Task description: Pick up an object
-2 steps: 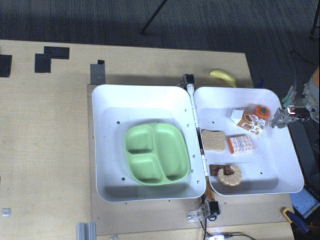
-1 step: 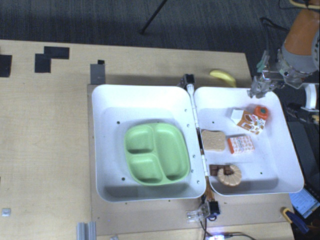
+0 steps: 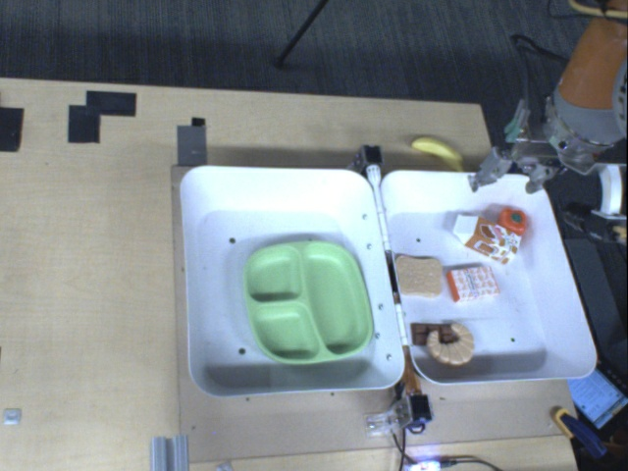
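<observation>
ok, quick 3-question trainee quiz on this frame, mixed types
1. True or false: the green divided plate lies in the left bin.
2. Which item sits nearest the right bin's near edge? A) bread slice B) donut C) carton
3. Fill in: the banana lies on the ____, outside the bins.

Key: 1 true; 2 B; 3 bench. The gripper hovers over the right bin's far edge, holding nothing.
</observation>
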Controlling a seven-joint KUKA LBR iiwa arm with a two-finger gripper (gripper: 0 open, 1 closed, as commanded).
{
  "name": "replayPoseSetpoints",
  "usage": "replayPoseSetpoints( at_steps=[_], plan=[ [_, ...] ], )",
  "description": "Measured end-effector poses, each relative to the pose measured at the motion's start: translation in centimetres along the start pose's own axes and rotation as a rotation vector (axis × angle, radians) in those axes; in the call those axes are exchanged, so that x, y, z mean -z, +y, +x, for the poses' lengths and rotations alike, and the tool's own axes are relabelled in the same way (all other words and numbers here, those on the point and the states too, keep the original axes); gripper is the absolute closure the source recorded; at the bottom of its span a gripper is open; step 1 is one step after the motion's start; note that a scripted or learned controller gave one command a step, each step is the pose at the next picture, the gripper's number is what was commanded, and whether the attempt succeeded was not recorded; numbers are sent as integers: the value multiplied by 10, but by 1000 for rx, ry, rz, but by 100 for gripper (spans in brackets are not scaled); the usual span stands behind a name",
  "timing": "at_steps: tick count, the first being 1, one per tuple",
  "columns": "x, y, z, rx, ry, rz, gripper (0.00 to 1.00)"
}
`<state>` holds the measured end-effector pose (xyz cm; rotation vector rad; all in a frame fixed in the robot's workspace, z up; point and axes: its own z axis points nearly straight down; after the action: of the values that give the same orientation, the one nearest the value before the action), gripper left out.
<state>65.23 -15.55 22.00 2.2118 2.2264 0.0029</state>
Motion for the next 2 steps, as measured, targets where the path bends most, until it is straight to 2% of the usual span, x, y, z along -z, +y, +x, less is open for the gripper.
replayPoseSetpoints(
  at_steps=[1,2],
  plan=[
    [-135,18,59,1,1,-1,0],
    [-123,19,59,7,-1,-4,100]
  ],
)
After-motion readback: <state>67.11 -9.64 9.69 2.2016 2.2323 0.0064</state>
